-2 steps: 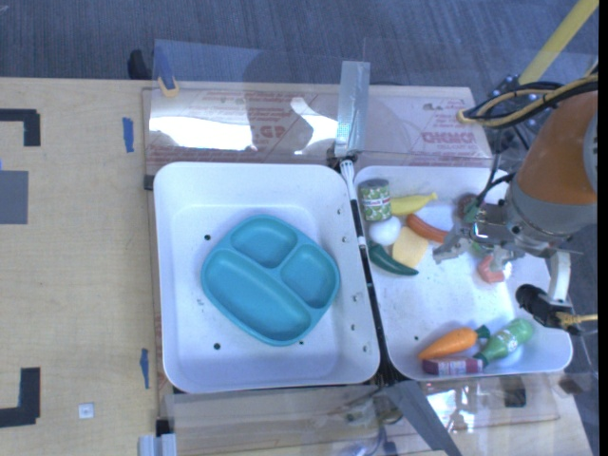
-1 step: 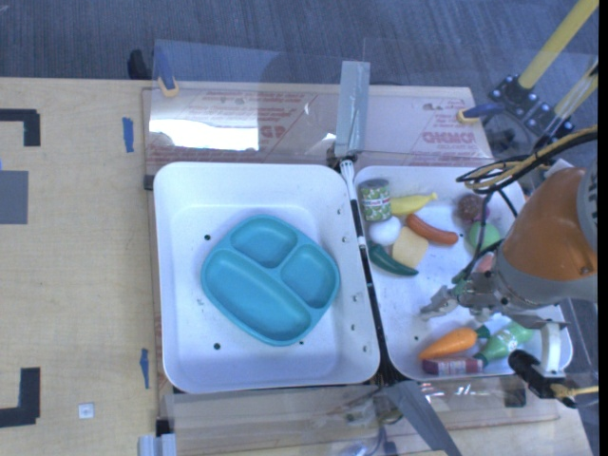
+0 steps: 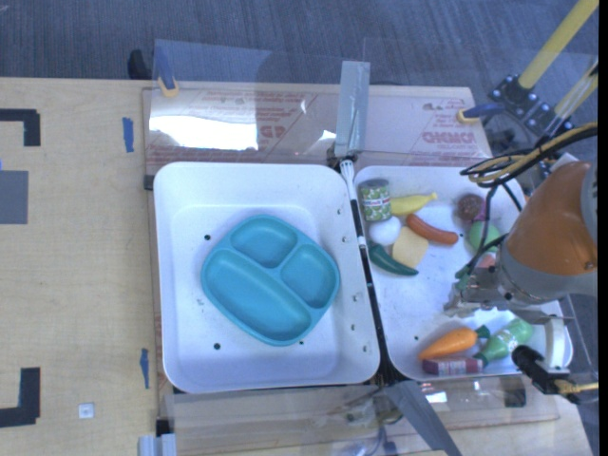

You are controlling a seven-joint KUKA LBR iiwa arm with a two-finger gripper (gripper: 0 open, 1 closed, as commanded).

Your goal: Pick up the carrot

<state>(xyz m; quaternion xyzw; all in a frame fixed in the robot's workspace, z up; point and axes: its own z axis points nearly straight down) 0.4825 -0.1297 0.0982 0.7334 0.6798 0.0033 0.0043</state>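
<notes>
The carrot [image 3: 448,342], orange with a green top at its right end, lies near the front of the right bin [image 3: 418,297]. It points left and is tilted slightly. My gripper [image 3: 472,297] hangs just behind and a little right of the carrot, below the grey wrist and orange band [image 3: 556,231]. There is a small gap between the gripper and the carrot. The arm hides the right side of the bin.
The back of the right bin holds a green can [image 3: 374,200], a yellow banana [image 3: 413,202], a red sausage [image 3: 432,229], a yellow block [image 3: 410,248] and a green pepper [image 3: 392,261]. A green bottle [image 3: 508,338] and a red tube [image 3: 454,366] crowd the carrot. The left bin [image 3: 180,207] holds a blue divided plate [image 3: 271,278].
</notes>
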